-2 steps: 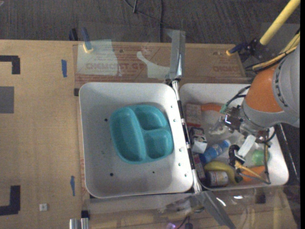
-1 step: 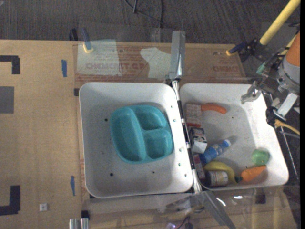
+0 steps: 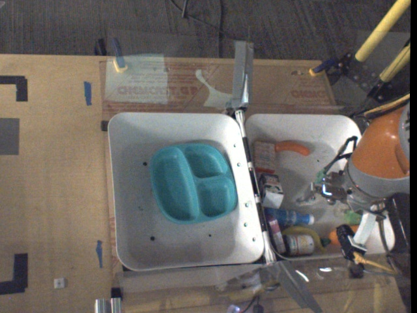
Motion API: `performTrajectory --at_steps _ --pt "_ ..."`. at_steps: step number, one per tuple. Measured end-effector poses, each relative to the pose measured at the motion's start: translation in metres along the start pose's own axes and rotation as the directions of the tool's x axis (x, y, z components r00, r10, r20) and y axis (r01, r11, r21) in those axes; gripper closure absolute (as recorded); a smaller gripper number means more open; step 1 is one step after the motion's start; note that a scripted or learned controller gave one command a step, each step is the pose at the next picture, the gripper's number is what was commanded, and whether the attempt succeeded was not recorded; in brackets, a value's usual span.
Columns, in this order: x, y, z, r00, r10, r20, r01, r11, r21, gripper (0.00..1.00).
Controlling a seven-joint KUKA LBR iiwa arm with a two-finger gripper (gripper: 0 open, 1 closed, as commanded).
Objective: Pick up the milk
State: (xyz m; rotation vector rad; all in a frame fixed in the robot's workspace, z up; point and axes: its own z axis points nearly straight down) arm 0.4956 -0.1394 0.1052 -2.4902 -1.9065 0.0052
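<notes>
A small white carton with red and dark print, apparently the milk (image 3: 271, 188), lies in the right bin (image 3: 306, 126) against its left wall, about halfway down. The gripper (image 3: 324, 190) hangs over the middle right of that bin, below the arm's orange band (image 3: 384, 150). It is to the right of the carton, a clear gap apart, and nothing shows in it.
Around the carton lie a brown packet (image 3: 264, 154), an orange carrot (image 3: 292, 149), a blue bottle (image 3: 288, 217), a yellow banana (image 3: 305, 231) and a jar (image 3: 298, 244). The left bin (image 3: 130, 175) holds a teal divided plate (image 3: 193, 182). A metal divider (image 3: 251, 175) separates the bins.
</notes>
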Motion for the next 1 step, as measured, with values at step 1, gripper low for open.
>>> performTrajectory --at_steps 1 --pt "0.0627 0.0357 -0.0796 1.000 0.009 0.000 -0.009 1.000 -0.007 0.00"
